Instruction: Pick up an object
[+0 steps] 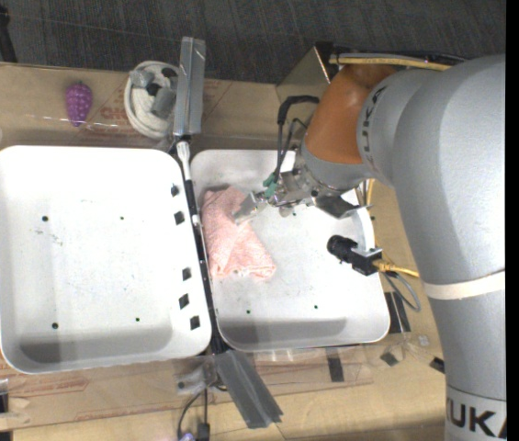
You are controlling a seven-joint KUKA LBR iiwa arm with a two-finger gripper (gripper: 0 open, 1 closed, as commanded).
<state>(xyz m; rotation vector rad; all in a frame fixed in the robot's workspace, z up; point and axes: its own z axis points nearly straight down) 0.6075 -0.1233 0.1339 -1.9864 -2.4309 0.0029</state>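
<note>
A pink cloth (pixel 233 237) lies crumpled in the right bin (pixel 323 324), against its left wall. My gripper (pixel 252 208) reaches in from the right below the orange wrist band, and its tips sit at the cloth's upper right edge. One thin finger (pixel 244 210) points left onto the cloth. I cannot tell whether any cloth is between the fingers.
The left bin (pixel 84 255) sits beside the right one, with a divider with black clips (pixel 188 246) between them. A purple object (pixel 78 103) and a white roll (pixel 152 97) rest on the bench behind the left bin. The grey arm covers the right side.
</note>
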